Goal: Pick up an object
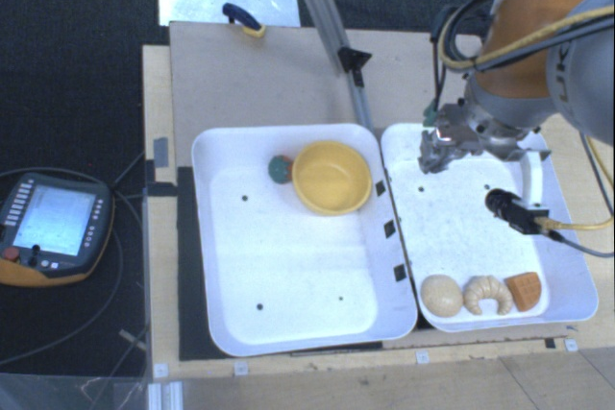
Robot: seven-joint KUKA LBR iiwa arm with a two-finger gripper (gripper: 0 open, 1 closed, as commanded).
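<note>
My gripper point(438, 151) hangs over the far left corner of the right bin point(461, 235), with nothing visible between its tips. Along that bin's near edge lie three things in a row: a pale round bun point(441, 295), a croissant point(487, 294) and an orange-brown slice of bread point(524, 290). They are well in front of the gripper. In the left bin point(279, 283) a yellow bowl point(332, 178) stands upright at the far right, and a small green ball point(280, 169) touches its left side.
A grey pole point(322, 5) slants across the bench behind the bins. A teach pendant point(53, 226) lies on the floor at the left. The ridge between the two bins runs just left of the gripper.
</note>
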